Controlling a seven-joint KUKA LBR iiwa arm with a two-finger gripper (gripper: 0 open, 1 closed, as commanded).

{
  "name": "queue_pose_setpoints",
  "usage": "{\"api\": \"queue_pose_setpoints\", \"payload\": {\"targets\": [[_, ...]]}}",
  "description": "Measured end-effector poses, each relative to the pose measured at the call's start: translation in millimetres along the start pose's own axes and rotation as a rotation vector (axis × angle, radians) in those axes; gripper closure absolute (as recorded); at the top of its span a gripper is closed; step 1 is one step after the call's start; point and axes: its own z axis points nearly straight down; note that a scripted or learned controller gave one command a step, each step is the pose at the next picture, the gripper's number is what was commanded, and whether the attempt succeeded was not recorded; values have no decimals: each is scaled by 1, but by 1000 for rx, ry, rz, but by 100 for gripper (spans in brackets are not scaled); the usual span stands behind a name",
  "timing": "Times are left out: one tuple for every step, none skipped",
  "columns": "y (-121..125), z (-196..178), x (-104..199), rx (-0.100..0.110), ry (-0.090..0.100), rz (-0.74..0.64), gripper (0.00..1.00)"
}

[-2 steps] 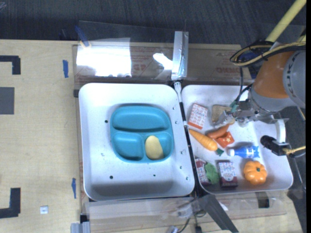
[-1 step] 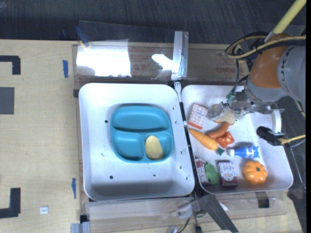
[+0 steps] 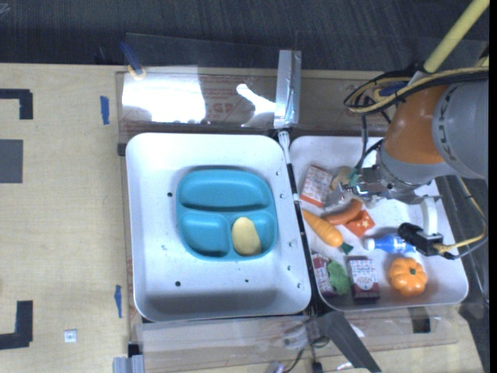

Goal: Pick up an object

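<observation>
My gripper [image 3: 348,188] hangs low in the right bin [image 3: 454,290], in its upper middle part. Right under it lies a red-orange pepper-like piece [image 3: 351,214]. A red and white packet [image 3: 315,185] lies just to the gripper's left. An orange carrot [image 3: 323,228] lies at a slant below the packet. Further down I see a blue and white bottle [image 3: 387,245], a small orange pumpkin [image 3: 408,277], a red and white carton [image 3: 363,275] and a green item [image 3: 337,277]. The wrist hides what lies directly beneath it.
The left bin [image 3: 147,208] holds a blue divided plate [image 3: 221,196] with a yellow lemon-like object [image 3: 246,236] in its lower right compartment. A metal divider [image 3: 287,92] stands behind the wall between the two bins. Cables loop over the right bin's far side.
</observation>
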Motion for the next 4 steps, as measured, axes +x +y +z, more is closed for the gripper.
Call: {"api": "queue_pose_setpoints", "payload": {"targets": [[1,-12,-2,-5,-2,3,100],[23,-134,62,-8,2,127,100],[20,-128,59,4,0,132,0],[22,-29,5,12,1,5,0]]}}
